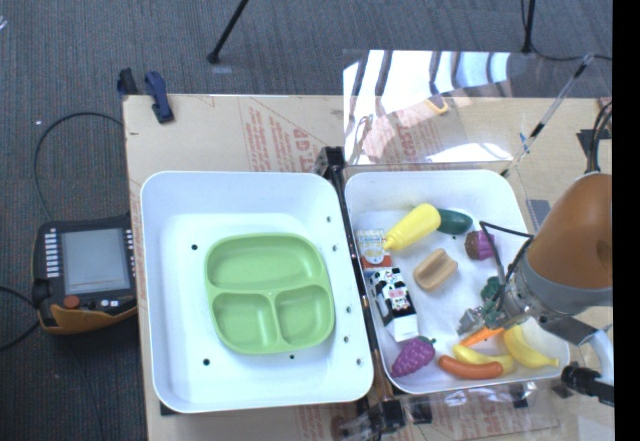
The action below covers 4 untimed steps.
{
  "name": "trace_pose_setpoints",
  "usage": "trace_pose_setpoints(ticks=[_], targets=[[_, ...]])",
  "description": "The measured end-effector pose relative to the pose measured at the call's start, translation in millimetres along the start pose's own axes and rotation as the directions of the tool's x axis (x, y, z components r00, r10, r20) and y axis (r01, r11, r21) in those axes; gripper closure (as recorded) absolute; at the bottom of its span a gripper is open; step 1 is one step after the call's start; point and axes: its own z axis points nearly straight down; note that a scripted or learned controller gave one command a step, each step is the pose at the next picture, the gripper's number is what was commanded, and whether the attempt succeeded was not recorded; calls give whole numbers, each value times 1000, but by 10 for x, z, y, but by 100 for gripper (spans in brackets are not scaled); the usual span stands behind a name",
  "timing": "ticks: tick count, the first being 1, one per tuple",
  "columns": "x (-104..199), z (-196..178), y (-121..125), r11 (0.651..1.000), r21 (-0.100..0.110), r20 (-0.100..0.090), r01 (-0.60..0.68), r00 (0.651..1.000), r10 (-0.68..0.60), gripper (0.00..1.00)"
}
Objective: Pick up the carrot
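Camera view: carrot (478,336) lies in the right bin (500,191), near its front right corner, beside the banana (528,347) and above the hot dog (471,367). Gripper (484,317) sits directly over the carrot; finger state cannot be told. Green tray (268,291) in left bin.

The right bin (505,191) is crowded near its front edge: the carrot (480,336) lies tight between the banana (530,349), the orange sausage (472,367) and the gripper (482,314), with the grapes (413,357) close by. There is more bare floor by the back edge, behind the corn (413,226). In the left bin (160,229), the green plate (268,291) sits in the middle, with bare floor all around it.
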Motion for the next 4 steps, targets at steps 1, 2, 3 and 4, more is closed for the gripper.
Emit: trace_pose_setpoints(ticks=[1, 2, 3, 4], targets=[[-106, -154, -2, 968, -10, 20, 250, 968, -250, 100], [547, -476, 215, 1000, -13, 17, 22, 1000, -22, 100], [-331, 7, -88, 983, -8, 17, 184, 983, -183, 100], [-322, -63, -90, 984, -5, 10, 179, 984, -179, 100]])
